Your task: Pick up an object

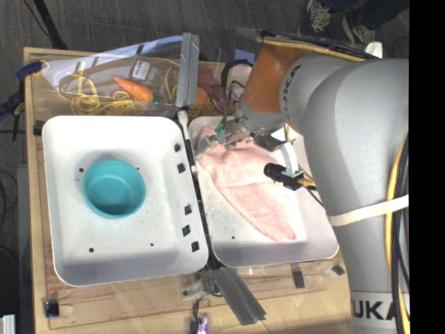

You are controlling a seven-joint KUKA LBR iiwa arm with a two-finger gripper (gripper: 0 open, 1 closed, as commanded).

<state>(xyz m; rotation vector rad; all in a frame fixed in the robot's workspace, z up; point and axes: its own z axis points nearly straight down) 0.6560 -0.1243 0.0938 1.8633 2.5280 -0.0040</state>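
Two white bins sit side by side on the bench (35, 277); the left bin (62, 242) holds a teal bowl (115, 188), the right bin (313, 245) a pink cloth (254, 197). The claw (226, 136) sits low at the cloth's far corner, its spread hidden from here. Judging by that, the grasp is in hand; next it should pinch the cloth and lift straight up.
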